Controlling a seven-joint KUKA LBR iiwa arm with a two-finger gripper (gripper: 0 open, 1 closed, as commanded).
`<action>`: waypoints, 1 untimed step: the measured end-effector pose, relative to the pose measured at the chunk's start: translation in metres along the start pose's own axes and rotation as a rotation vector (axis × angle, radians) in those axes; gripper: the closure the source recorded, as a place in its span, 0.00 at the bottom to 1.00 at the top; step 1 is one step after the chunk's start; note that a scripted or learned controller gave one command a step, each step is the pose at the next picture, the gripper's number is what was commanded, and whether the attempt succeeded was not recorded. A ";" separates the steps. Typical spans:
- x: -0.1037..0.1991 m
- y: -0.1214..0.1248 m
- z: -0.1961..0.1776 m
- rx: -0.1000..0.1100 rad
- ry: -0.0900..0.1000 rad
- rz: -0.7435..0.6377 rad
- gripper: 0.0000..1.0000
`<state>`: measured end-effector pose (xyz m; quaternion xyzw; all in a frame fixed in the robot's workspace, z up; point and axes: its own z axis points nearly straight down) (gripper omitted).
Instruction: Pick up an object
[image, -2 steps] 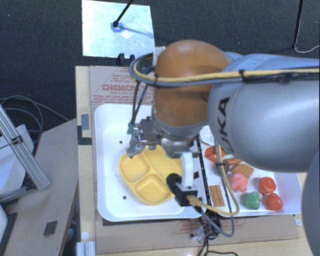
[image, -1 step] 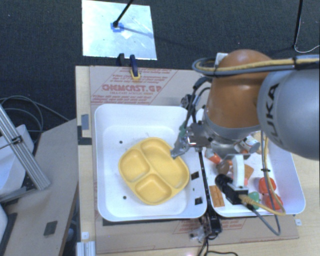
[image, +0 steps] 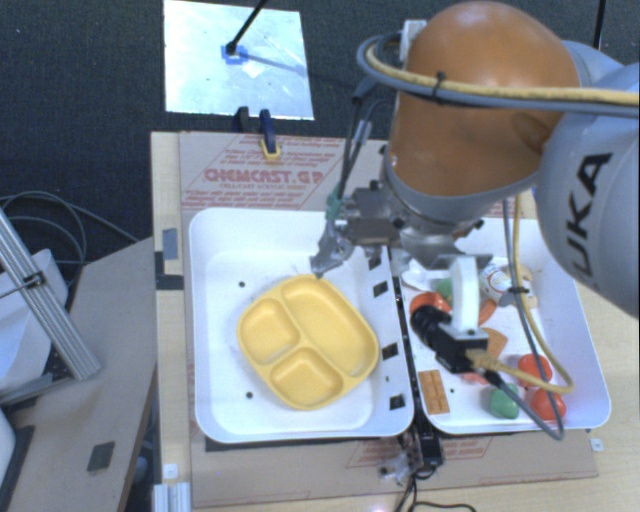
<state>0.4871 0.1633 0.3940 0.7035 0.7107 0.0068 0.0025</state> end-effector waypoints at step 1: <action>0.060 0.012 -0.150 -0.005 0.003 0.000 0.00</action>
